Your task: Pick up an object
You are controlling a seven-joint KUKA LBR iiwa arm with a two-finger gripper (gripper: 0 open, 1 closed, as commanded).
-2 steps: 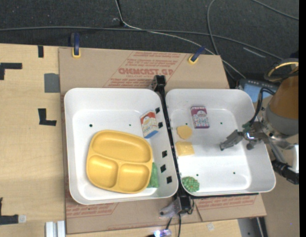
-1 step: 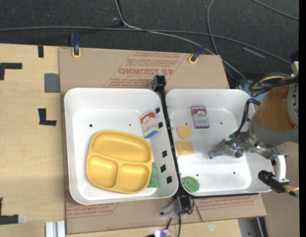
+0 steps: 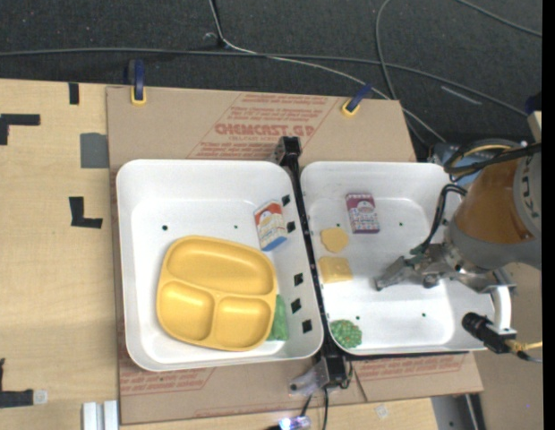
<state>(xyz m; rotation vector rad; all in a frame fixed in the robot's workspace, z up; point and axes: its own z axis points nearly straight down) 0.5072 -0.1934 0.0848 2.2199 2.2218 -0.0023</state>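
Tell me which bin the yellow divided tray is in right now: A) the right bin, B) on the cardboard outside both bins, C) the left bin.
C: the yellow divided tray lies flat on the floor of the left bin, across the centre divider from the gripper, which is over the right bin.

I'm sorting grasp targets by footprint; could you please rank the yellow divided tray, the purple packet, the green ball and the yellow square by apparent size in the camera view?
1. Yellow divided tray, clearly largest.
2. Purple packet.
3. Yellow square and green ball look alike, so I won't rank them.
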